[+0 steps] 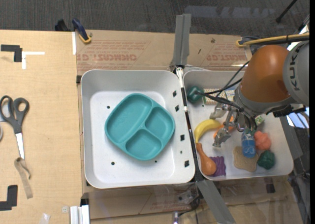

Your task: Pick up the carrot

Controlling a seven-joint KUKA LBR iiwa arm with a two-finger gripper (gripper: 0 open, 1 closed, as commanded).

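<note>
1. Camera view, layout: the table (39,119) carries 2 white bins side by side. The left bin (93,134) holds a teal divided plate (140,126). The right bin (283,169) holds the small items. A pair of scissors (15,114) lies on the table, well to the left of both bins.

2. Camera view, the task's thing: the carrot (204,159) lies along the left wall of the right bin, toward its near corner, thin end pointing far and thick orange end near. A banana (206,128) sits just beyond its thin end, and a purple piece (219,166) lies just beside its thick end on the right.

3. Camera view, the arm: the claw (224,132) hangs over the middle of the right bin, just right of the banana and apart from the carrot. It looks part open with nothing between its fingers, though the detail is small.

4. Step in hand, as a judgement: this is the approach; the grasp has not begun.

5. Next move, as a judgement: shift the claw toward the near-left, line its fingers across the carrot's body, then descend. The bin wall and the purple piece leave little room on either side.
</note>
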